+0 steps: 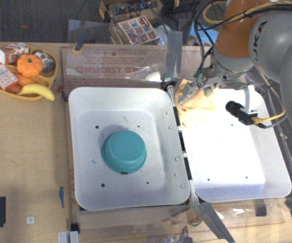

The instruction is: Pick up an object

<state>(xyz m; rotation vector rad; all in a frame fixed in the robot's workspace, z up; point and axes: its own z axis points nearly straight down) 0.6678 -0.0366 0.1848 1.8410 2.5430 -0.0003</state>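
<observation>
Teal bowl (124, 151): upside down in the left bin (85, 105), well apart from the arm.
Pincer (203, 86): low over the right bin (267, 181) at its far left corner; spread or pressed, cannot tell.
Yellowish object (196, 99): beneath the pincer, blurred.
Risk: so close to the bin wall, a grasp may slip off or snag the rim.

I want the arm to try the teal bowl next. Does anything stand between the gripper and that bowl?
Yes: the raised rims where the two bins meet. The gripper is over the right bin's far corner; the teal bowl sits upside down, alone in the left bin.
</observation>
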